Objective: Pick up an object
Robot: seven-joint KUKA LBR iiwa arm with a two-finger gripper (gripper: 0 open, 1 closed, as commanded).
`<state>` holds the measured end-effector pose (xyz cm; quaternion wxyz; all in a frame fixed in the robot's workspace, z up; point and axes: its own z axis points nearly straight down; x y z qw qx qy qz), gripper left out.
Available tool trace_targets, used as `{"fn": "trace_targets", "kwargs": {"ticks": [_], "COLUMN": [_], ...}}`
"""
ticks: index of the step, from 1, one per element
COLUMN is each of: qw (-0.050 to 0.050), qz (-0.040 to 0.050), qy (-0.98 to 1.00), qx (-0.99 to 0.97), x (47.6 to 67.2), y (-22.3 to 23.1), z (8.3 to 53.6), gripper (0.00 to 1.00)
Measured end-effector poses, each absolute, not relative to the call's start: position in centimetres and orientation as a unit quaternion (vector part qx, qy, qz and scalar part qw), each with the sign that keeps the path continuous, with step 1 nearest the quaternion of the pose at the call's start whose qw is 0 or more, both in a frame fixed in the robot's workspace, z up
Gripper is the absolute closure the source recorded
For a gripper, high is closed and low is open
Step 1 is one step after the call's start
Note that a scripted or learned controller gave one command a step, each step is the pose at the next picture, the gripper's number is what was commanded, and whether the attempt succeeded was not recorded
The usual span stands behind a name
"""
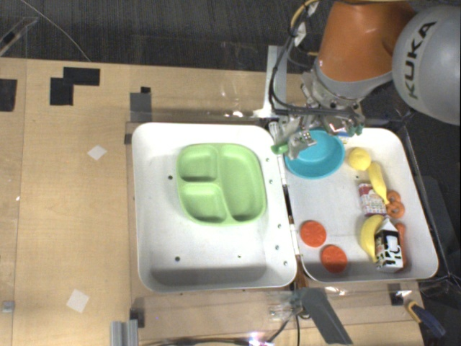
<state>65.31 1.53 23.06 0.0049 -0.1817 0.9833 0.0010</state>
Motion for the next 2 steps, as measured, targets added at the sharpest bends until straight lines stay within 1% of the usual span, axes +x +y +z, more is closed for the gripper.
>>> {"fn": "trace_targets", "kwargs": {"ticks": [2], "qw": [0.016], "qz": [0.0007], "qy": [0.983], "qx": [-0.181], "x": [65.8], "y": [1.5], "z": [25.6], "gripper": [1.00]}}
